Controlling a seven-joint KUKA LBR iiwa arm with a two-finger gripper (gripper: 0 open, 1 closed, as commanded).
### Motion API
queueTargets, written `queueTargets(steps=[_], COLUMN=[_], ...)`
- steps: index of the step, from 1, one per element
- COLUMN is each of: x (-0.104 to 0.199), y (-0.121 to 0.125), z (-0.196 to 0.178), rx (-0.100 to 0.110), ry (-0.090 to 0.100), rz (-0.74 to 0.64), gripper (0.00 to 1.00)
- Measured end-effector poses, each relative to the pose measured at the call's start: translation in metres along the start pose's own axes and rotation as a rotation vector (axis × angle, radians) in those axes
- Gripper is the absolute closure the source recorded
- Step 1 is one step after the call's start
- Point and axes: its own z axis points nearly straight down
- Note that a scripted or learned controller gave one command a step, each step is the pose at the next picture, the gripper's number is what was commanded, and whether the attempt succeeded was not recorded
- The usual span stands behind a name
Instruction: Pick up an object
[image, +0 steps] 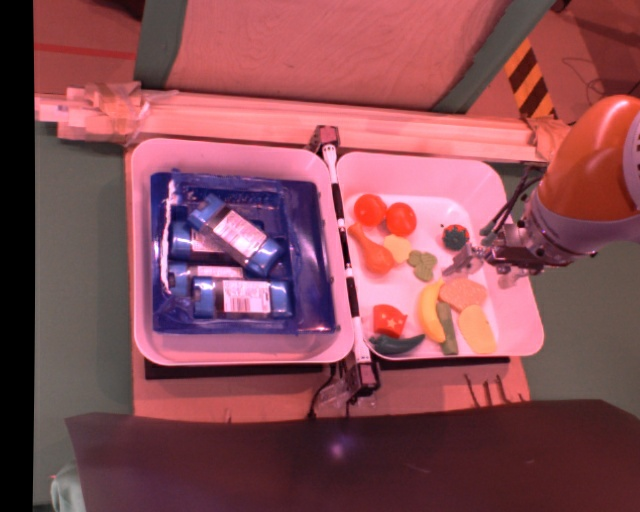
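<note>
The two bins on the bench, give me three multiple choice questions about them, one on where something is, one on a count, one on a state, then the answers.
1. Where does the banana lie?
A. in the left bin
B. in the right bin
C. on the bench outside the bins

2. How many round red tomatoes sit together at the top of the right bin?
A. one
B. two
C. four

3. How do the blue bottles in the left bin rest?
A. lying on their sides
B. standing upright
C. hanging from the gripper

Answers:
1 B, it lies among the toy food.
2 B, a pair of tomatoes lies side by side.
3 A, their labels face up.
</note>
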Motion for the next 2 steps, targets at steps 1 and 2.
queueTargets(steps=[1, 2], x=[0.002, -0.002], y=[-0.007, -0.017], z=[0.043, 0.101], rx=[0.006, 0.009], ry=[0.002, 0.003], rz=[0.001, 0.002], gripper=[0.0, 0.0])
